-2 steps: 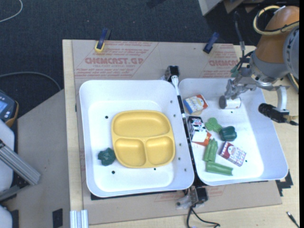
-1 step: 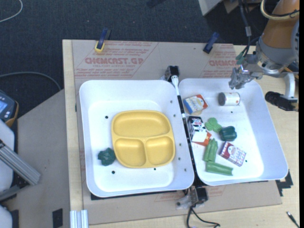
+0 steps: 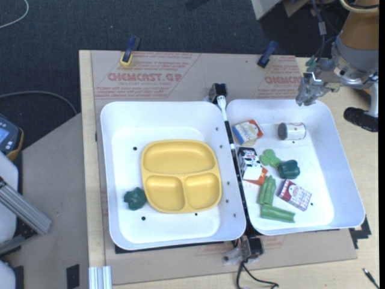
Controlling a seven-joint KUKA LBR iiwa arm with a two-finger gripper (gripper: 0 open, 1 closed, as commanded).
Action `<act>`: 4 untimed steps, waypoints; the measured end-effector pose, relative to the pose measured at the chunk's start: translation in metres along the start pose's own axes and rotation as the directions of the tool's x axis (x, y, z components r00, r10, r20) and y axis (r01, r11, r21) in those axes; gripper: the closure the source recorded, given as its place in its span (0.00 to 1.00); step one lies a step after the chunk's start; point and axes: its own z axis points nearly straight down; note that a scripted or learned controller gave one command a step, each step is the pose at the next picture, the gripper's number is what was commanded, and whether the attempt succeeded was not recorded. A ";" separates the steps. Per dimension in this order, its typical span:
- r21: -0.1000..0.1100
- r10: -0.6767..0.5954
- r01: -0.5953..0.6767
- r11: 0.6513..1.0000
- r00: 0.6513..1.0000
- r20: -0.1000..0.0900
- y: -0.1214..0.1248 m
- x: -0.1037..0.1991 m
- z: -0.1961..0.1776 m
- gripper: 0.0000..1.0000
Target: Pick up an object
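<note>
The gripper [image 3: 307,95] hangs over the far rim of the right bin [image 3: 343,161], near the corner, with nothing visibly held; whether it is wide or narrow cannot be told. The candidates lie in that bin: a grey can [image 3: 291,130] on its side nearest the gripper, a small carton [image 3: 247,130], a dark green cup [image 3: 289,168], green pods [image 3: 272,205] and a red packet [image 3: 295,195]. The likely failures come from crowding: the pods, cup and packet lie close together, so a descent there could nudge neighbours or pinch two at once, and the can could roll away. A drop too near the rim could strike the wall. The left bin [image 3: 114,161] holds a yellow tray [image 3: 180,174] and a green lump [image 3: 135,198]. Both bins sit on a brown board [image 3: 180,71] clamped at its far edge, above dark floor.
</note>
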 end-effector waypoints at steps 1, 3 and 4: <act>0.009 -0.003 0.003 1.000 1.000 -0.004 -0.009 0.044 -0.006 1.00; 0.011 -0.004 0.004 1.000 1.000 -0.005 -0.018 0.140 0.009 1.00; 0.009 0.002 -0.002 1.000 1.000 -0.003 -0.029 0.134 -0.008 1.00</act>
